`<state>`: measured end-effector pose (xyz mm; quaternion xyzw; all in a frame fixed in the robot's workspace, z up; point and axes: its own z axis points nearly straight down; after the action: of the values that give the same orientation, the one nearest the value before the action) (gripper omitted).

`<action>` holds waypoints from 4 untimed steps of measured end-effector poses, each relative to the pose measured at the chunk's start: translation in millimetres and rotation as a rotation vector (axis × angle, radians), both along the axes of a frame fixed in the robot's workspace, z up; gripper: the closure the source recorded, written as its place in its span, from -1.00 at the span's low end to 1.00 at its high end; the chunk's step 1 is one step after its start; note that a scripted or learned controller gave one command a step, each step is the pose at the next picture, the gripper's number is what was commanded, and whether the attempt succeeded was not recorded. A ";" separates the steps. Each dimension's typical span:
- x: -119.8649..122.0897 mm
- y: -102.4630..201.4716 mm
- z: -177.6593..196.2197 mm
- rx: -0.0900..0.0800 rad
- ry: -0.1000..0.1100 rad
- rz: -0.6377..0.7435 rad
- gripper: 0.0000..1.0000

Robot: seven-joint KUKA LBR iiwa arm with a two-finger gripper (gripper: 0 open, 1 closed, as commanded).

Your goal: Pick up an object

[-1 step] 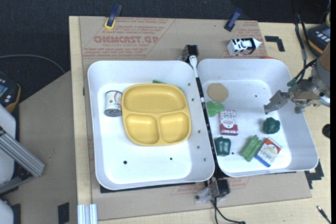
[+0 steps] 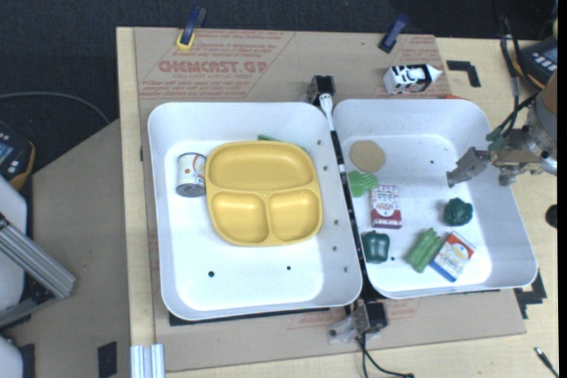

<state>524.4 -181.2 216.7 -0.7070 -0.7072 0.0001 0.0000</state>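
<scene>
Right bin (image 2: 416, 121): jaws (image 2: 483, 162) empty.

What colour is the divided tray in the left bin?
Yellow. The divided tray shows plainly in the camera view, lying in the left bin.

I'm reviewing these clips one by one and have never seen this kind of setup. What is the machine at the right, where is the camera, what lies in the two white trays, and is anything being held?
One fixed camera looks down at a slant on a bench. The gripper of a robot arm reaches in from the right, above the right bin. Nothing shows between its fingers.

That bin holds small toy items: a tan disc, a red-and-white packet, a green pepper, a dark green lump and a small box.

The left bin holds a yellow divided plate and a small can beside it.
</scene>
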 end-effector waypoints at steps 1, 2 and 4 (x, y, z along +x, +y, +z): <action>-3.8 -9.5 -53.8 0.003 0.006 -0.001 -1.00; 2.0 -1.1 -109.4 0.004 0.007 0.001 -1.00; 2.9 -1.0 -120.6 0.000 -0.002 -0.001 1.00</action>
<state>527.3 -182.3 96.1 -0.7075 -0.7067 -0.0005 -0.0006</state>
